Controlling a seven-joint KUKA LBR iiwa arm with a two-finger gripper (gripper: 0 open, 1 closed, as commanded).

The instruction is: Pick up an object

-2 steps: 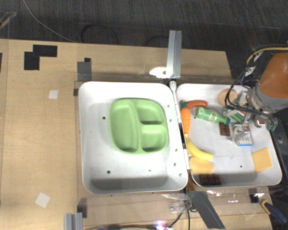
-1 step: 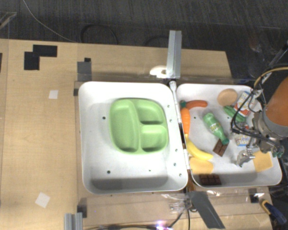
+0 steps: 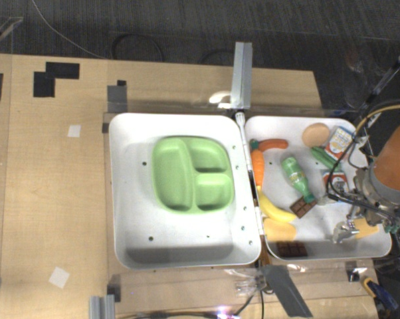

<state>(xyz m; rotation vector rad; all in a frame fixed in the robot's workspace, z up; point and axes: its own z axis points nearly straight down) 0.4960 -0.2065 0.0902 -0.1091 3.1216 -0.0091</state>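
Table [image 3: 47, 198]: pale wooden surface carrying two shallow white plastic bins side by side.

Left bin [image 3: 130, 178]: holds one light green plastic divided plate [image 3: 190, 173] with three compartments, lying flat near the bin's centre.

Right bin [image 3: 319, 241]: holds the loose items.
- Orange carrot-shaped toy [image 3: 257, 167], against the left wall, running along it.
- Red-orange sausage-shaped toy [image 3: 274, 144], near the far left corner.
- Green translucent plastic bottle [image 3: 298, 179], lying on its side at a slant, mid-bin.
- Yellow banana-shaped toy [image 3: 275, 209], just beside the bottle's lower end.
- Yellow block [image 3: 280, 229], touching the banana's near side.
- Dark brown chocolate-like bar [image 3: 303, 208], by the bottle's base; a second dark brown bar [image 3: 292, 249] at the near wall.
- Tan egg-shaped object [image 3: 315, 135], far side.
- Small printed white packet [image 3: 341, 138], just right of the egg.
- Green stick-shaped item [image 3: 325, 155], below the packet.

Arm: grey with orange band [image 3: 394, 159], over the bin's right side. Tool [image 3: 347, 230] sits low at the near right corner, beside a pale yellow item [image 3: 367, 229]; whether it is open, closed or gripping cannot be told.
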